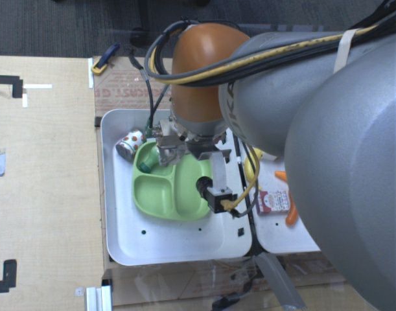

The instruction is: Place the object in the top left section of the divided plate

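Observation:
A light green divided plate (pixel 160 198) lies in the left white bin (pixel 178 241). My gripper (pixel 165 149) hangs low over the plate's top left section, under the orange wrist band. A small dark green object (pixel 145 165) rests in that top left section, just left of and below the gripper. The view does not let me see whether the gripper touches it. The arm hides the plate's upper right part.
A small can with a red-and-white printed label (pixel 128 144) lies against the plate's upper left rim. The right bin (pixel 282 238) holds a yellow item (pixel 251 162), a red-and-white packet (pixel 273 201) and orange pieces (pixel 291 214). A wooden bench top lies to the left.

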Motion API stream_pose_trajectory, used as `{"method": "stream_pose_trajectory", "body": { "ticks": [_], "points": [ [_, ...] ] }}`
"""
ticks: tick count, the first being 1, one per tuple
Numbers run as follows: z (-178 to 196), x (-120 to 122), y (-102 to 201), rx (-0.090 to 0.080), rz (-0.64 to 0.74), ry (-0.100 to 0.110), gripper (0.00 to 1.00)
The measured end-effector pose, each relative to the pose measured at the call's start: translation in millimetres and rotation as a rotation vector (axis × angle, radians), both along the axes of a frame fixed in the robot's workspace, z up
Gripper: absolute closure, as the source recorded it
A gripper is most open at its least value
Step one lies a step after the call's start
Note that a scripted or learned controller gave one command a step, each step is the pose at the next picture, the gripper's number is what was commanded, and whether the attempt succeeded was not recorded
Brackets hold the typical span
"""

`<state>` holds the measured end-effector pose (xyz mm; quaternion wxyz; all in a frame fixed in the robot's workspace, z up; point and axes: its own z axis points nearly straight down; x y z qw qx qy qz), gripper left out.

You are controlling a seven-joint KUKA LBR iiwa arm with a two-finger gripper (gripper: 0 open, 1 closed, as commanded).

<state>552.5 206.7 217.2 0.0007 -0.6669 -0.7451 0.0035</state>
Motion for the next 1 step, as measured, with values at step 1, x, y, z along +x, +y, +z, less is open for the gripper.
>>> {"method": "stream_pose_trajectory", "body": {
  "ticks": [1],
  "points": [
    [-0.1, -0.1, -0.1, 0.0, -0.001, 0.001, 0.0]
  ]
}}
